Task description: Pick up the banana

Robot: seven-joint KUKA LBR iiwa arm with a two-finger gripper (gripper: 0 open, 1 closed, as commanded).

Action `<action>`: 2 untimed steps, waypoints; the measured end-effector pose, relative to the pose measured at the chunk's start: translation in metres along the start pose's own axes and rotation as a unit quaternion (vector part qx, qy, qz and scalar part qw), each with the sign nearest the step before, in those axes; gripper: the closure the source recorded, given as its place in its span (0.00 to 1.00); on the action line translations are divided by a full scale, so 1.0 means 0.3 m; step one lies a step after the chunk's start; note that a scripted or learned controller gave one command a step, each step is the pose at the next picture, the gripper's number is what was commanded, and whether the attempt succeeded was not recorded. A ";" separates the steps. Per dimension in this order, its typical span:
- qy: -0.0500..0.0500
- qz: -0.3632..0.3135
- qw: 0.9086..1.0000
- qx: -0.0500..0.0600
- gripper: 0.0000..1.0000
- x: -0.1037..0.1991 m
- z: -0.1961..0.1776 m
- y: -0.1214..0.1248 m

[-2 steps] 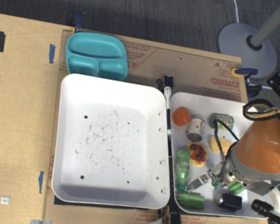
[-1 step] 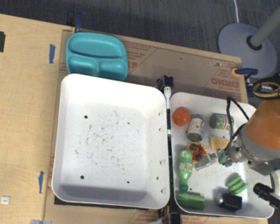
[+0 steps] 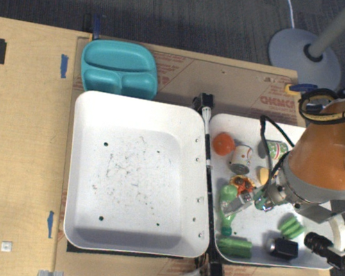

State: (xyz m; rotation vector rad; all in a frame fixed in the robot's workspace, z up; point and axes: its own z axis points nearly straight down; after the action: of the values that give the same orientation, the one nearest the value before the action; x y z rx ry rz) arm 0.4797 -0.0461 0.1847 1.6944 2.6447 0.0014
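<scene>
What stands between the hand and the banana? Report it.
Nothing visible does. The hand is low in the right bin, just beside the small yellow banana. A white cup and an orange ball lie to the banana's left in the picture, off the path.

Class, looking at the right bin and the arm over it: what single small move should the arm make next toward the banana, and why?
Probably a small shift toward the small yellow banana. The two-finger gripper hangs low in the right white bin, just beside it, among crowded toys including an orange ball.
</scene>
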 end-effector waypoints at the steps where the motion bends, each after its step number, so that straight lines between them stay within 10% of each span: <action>1: -0.001 0.041 0.999 -0.001 0.00 -0.200 -0.127 0.174; 2: 0.001 -0.062 0.998 0.001 0.00 0.025 -0.096 0.112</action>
State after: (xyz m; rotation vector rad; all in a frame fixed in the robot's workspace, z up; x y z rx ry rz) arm 0.5071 -0.0253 0.2137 1.5276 2.7464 0.0003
